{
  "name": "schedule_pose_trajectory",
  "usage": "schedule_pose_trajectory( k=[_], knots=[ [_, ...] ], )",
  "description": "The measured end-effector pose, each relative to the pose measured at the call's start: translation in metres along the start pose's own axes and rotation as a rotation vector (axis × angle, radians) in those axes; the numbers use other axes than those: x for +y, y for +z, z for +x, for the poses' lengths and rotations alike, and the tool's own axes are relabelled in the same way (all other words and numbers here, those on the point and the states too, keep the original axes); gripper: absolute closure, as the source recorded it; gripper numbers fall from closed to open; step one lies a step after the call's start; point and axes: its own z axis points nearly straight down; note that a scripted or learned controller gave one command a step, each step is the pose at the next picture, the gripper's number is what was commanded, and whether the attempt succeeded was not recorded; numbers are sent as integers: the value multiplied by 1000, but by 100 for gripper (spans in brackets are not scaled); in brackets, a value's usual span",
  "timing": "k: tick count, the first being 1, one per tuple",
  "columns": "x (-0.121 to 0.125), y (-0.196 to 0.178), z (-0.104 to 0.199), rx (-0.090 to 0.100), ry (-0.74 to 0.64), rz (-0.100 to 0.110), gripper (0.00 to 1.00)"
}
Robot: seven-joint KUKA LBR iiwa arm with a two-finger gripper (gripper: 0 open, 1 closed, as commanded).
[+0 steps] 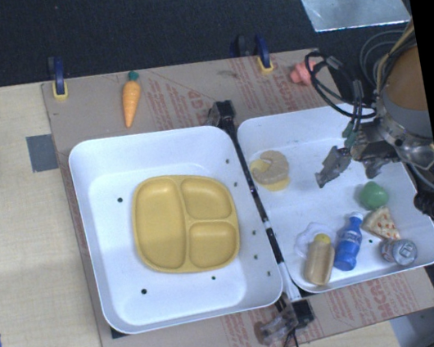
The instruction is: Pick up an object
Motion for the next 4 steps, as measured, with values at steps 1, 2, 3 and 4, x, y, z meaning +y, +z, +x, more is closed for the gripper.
schedule_pose_trajectory(
  k=[1, 2, 3, 4],
  knots=[
    [-27, 119, -29, 1, 4, 11, 0],
    [-35, 172, -6, 1, 4, -1, 0],
    [-32, 158, -8, -1, 0, -8, 100],
    [-33, 159, -8, -1, 1, -6, 0]
  ],
)
